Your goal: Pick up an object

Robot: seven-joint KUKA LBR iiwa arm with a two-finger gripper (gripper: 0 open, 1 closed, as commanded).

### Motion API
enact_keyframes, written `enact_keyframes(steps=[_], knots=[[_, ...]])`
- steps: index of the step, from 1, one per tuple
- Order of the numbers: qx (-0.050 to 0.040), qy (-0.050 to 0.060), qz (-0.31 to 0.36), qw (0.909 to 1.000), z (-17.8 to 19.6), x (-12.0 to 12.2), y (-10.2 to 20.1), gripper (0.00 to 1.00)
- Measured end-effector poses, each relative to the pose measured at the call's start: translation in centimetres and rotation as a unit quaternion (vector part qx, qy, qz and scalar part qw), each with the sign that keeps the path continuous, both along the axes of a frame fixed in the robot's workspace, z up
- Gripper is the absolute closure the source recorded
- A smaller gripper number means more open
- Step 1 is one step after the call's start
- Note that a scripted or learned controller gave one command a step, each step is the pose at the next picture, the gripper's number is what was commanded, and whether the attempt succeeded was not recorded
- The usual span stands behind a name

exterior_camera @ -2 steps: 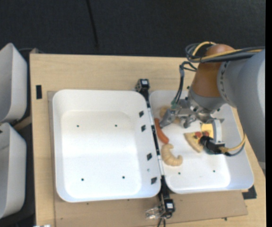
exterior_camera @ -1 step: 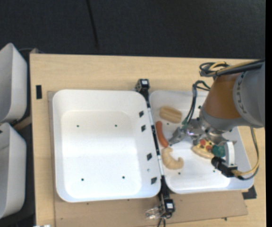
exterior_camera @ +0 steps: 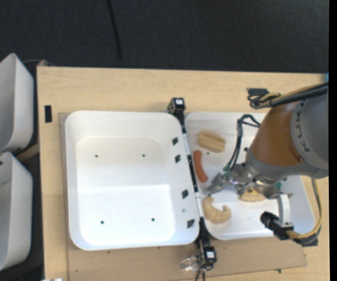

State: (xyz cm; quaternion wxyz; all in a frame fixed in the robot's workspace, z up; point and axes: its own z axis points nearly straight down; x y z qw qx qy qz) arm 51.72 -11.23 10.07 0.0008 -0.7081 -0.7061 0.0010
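The left bin (exterior_camera: pixel 127 180) sits bare beside my right bin (exterior_camera: pixel 309 215), which holds a bread roll (exterior_camera: pixel 211 141), a croissant (exterior_camera: pixel 216 211) and a sausage (exterior_camera: pixel 200 165). My claw (exterior_camera: pixel 234 182) hangs low among them, its state unclear.

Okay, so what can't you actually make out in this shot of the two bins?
- Hand, camera view: the wrist above covers it, so whether it is open or shut is unclear.
- Pale item in the right bin: half hidden under the arm, so its shape can't be told.
- Arm: cut off by the frame's right side.
- Clip at the bench's front edge: too small and blurred to identify.
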Motion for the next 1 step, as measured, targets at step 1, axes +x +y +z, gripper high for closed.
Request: enact_keyframes(steps=[1], knots=[[-0.0023,-0.011,0.002,0.9999,18.51,-2.51,-1.23,0.0]])
